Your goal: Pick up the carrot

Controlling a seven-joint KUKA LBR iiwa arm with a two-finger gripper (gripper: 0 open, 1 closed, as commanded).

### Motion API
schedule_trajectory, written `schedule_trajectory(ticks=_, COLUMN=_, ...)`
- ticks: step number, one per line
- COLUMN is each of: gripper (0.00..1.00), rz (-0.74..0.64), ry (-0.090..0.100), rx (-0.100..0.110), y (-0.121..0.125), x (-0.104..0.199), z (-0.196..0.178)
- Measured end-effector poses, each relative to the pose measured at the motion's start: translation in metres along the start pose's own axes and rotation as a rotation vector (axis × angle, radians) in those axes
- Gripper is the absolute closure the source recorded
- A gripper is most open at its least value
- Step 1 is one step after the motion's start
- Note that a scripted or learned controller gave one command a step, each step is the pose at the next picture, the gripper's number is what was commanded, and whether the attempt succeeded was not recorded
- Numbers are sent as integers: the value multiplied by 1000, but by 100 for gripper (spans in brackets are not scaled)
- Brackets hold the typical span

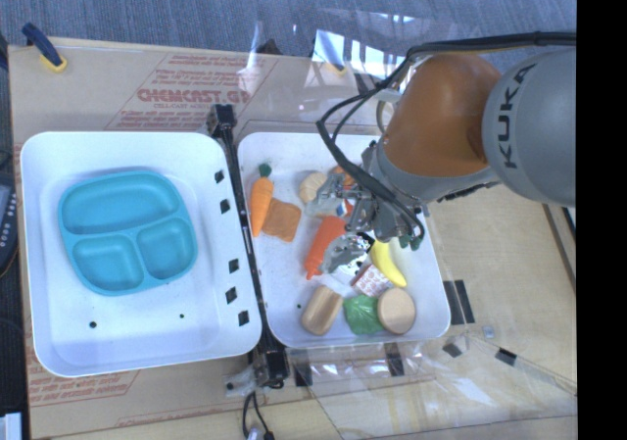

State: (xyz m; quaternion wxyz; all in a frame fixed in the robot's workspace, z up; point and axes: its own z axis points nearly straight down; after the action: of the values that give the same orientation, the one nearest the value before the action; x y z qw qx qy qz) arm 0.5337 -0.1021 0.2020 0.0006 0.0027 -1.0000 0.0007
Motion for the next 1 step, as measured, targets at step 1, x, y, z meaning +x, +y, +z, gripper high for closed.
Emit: schedule_trajectory(ticks=1, gripper=0, rz=-83, ry=-4, rx=-5, y=73, x=-55, z=10)
